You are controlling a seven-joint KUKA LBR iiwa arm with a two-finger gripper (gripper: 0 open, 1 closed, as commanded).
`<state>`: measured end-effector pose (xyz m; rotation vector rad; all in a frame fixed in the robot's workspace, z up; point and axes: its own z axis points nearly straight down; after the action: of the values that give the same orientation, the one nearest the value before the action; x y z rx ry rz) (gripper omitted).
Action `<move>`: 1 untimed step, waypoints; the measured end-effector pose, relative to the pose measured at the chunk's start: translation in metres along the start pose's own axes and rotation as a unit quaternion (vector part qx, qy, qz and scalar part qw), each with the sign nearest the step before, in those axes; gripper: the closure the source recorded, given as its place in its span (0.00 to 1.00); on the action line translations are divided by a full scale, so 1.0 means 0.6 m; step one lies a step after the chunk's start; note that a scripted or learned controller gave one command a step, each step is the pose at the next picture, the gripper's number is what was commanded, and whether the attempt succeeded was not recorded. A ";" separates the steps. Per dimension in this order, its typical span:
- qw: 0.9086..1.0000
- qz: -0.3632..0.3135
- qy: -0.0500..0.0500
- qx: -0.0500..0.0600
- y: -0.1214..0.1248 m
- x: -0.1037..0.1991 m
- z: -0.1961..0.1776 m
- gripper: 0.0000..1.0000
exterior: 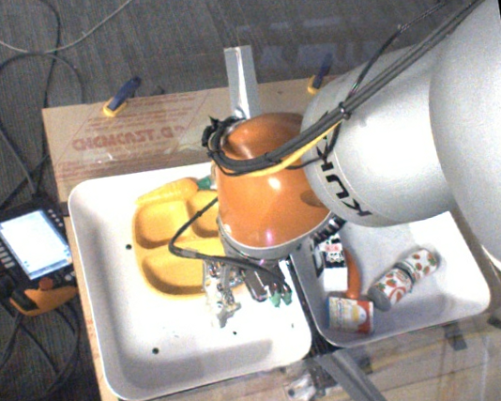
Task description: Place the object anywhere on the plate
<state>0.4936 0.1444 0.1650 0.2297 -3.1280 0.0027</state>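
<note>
A yellow plate (168, 247) with divided compartments lies in the left bin (134, 357), towards its back. My gripper (237, 292) hangs below the orange wrist band (263, 193), just past the plate's near right corner and over the bin's white floor. Metal parts and cables crowd the gripper, with a small green bit (283, 300) beside it. I cannot make out any object held there. The wrist hides the plate's right side.
In the right bin (457, 298) lie a red and white carton (350, 309) and a spotted can (404, 277) on its side. The big grey arm (427, 118) covers that bin's back. A handheld pendant (25, 247) sits left of the bench.
</note>
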 end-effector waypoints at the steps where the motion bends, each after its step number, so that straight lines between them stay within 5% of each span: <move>1: 0.999 -0.051 -0.001 0.000 0.040 0.000 -0.072 1.00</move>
<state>0.4901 0.1682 0.2081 0.3886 -3.1141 0.0022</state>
